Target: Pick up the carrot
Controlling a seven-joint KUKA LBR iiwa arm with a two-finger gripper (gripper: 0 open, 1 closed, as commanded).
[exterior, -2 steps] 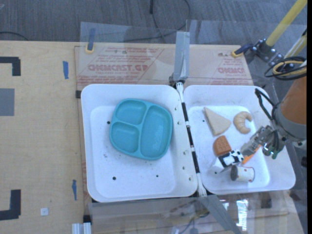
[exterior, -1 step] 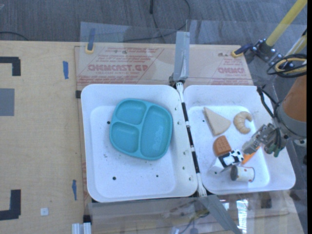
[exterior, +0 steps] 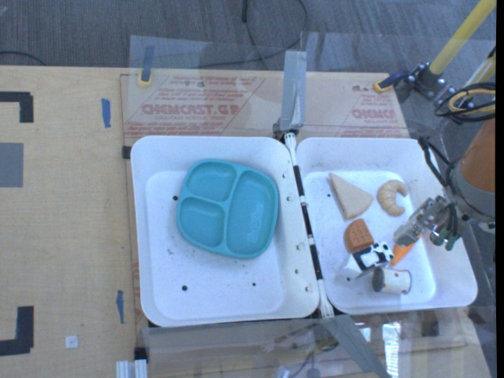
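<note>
Orange carrot [exterior: 402, 251]: right bin, near its right side, lying just below the gripper tip, touching or nearly touching it
Gripper [exterior: 413, 233]: reaching in from the right, low over the right bin, tip right at the carrot's upper end; can't tell how far apart it is or whether it has the carrot
Right bin [exterior: 453, 286]: also has a tan wedge [exterior: 350, 195], croissant [exterior: 391, 196], brown waffle-like square [exterior: 358, 234], black-and-white toy [exterior: 373, 255], white cup on its side [exterior: 392, 280]
Left bin [exterior: 150, 227]: teal divided plate [exterior: 228, 209], three compartments
Arm [exterior: 478, 168]: orange band at right edge
</note>
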